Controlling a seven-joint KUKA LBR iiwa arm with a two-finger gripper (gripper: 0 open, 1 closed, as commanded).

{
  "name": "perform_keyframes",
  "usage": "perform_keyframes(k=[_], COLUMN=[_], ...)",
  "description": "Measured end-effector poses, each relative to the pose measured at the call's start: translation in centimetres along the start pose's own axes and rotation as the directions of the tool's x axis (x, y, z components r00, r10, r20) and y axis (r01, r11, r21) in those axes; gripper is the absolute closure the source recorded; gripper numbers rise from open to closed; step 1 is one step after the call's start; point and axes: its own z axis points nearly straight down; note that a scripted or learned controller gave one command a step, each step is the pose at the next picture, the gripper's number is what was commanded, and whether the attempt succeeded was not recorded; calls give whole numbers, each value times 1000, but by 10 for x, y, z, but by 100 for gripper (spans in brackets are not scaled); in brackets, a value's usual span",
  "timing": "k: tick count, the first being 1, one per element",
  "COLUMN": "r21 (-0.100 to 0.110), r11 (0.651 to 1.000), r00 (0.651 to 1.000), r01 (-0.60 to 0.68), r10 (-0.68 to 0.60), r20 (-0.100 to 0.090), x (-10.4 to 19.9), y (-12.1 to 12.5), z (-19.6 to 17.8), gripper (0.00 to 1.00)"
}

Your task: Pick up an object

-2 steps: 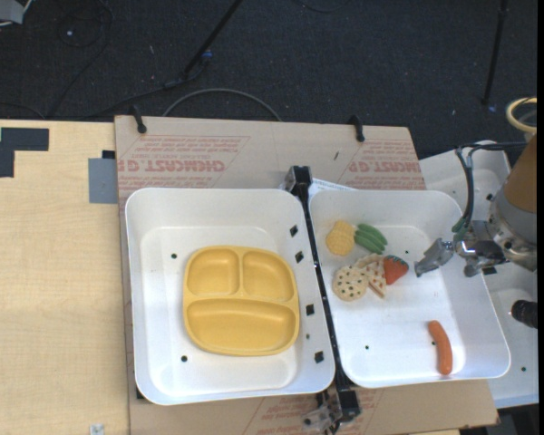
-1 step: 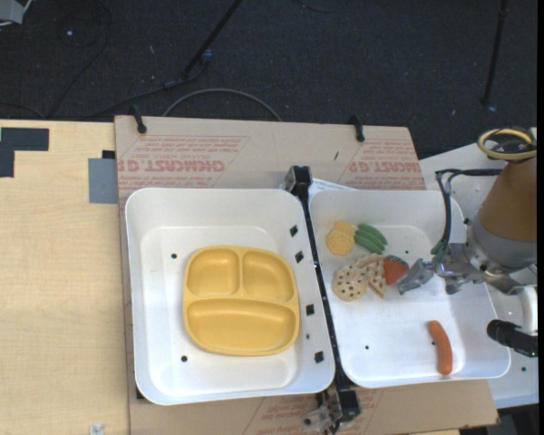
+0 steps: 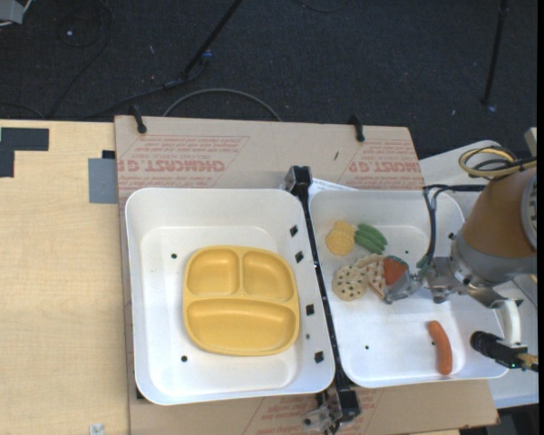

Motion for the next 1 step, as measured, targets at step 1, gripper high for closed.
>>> perform_keyframes(k=[1], r21=[-1], r11=[1000], r00=[1000], r01=[-2], r10=[2], r20=[0], x=[-1], y=[1], z=[-13], gripper=[100])
